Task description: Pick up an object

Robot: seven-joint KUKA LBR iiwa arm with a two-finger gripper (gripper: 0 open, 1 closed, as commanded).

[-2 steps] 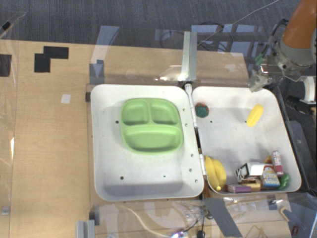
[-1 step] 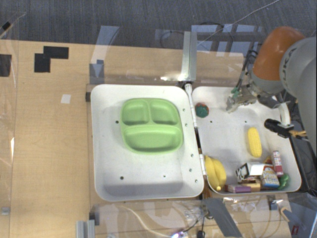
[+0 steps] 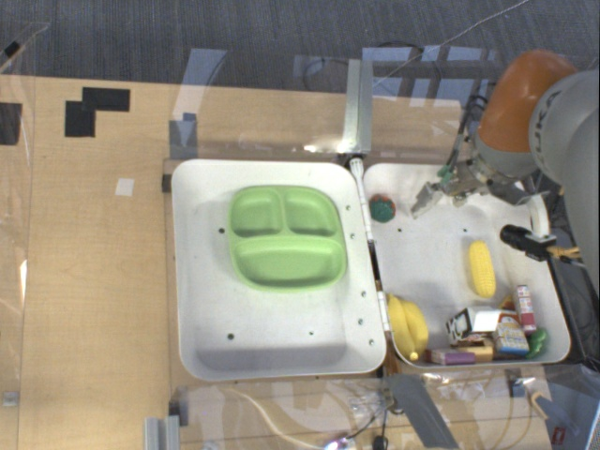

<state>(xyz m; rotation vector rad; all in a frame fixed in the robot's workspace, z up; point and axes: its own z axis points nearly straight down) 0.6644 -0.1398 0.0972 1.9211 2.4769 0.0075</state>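
1. Far left: bare wooden table [image 3: 84, 279], with black angular marks near its top-left corner.
2. Left bin [image 3: 202, 345]: white, shallow, rounded at the corners, just beside its twin.
3. Inside it, toward the back: green tray [image 3: 284, 236], three compartments, two small above one long, lying flat.
4. Between the bins: thin metal divider running front to back, touching both rims.
5. Right bin [image 3: 431, 261]: mostly bare floor at the centre, clutter pushed to the edges.
6. Back-left corner of that bin: small green and red ball [image 3: 382, 208], close to the divider.
7. Front-left corner: banana [image 3: 407, 323], yellow, resting against the rim.
8. Front edge: a pile of small packages [image 3: 487, 334], among them a black-and-white box, a pink bar and a green piece, all touching or overlapping.
9. Right of centre: corn [image 3: 482, 268], yellow, lying lengthwise front to back, well apart from the ball.
10. Back of the right bin: hand [image 3: 433, 195], low over the white floor, pointing left toward the ball but apart from it; nothing seen between its fingers; released or clenched, cannot tell.
11. Far right: grey arm [image 3: 562, 129] with orange band, reaching in over the bin's back-right corner.
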